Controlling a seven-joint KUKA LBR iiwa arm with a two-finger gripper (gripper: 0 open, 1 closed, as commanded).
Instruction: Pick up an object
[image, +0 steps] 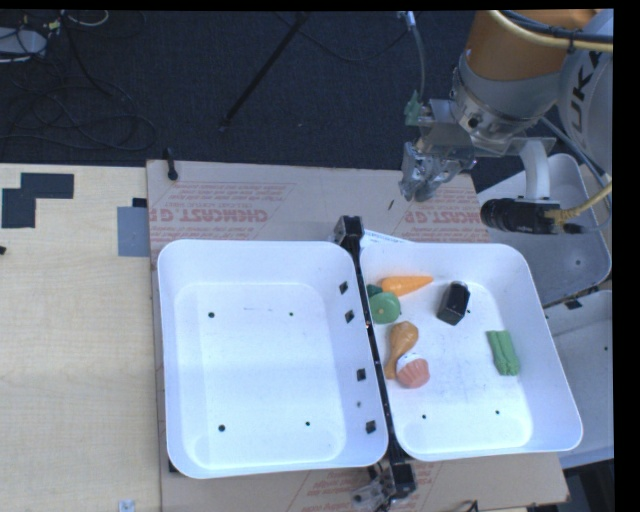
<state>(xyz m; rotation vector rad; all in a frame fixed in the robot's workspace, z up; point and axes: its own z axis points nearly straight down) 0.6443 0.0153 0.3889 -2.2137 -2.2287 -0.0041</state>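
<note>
Nearest the lens, at the bottom of the frame, sits the black clip (385, 487) joining the two bins. Up in the upper right hang my fingers (420, 186), above the cardboard (250, 205) behind the right bin (545, 330), well apart from everything in it; whether they are spread or closed I cannot tell, the tips are too small and dark.

Working outward from them: the orange carrot (405, 285) lies nearest, slim and tapered, probably light hollow plastic, smooth and apt to roll, so I would take it across its thick middle. Beside it the black block (453, 302) looks stiff and boxy, the surest grip, across its flat sides. The green round piece (383, 305) sits against the divider, awkward to reach. The tan pear-like piece (402, 343) and pink piece (413, 373) touch each other, so a pinch there risks nudging both. The green bar (503, 352) lies alone, ridged, narrow, easy across its width.

The left bin (180, 330) is smooth white plastic, on a pale wood desk (70, 340).
</note>
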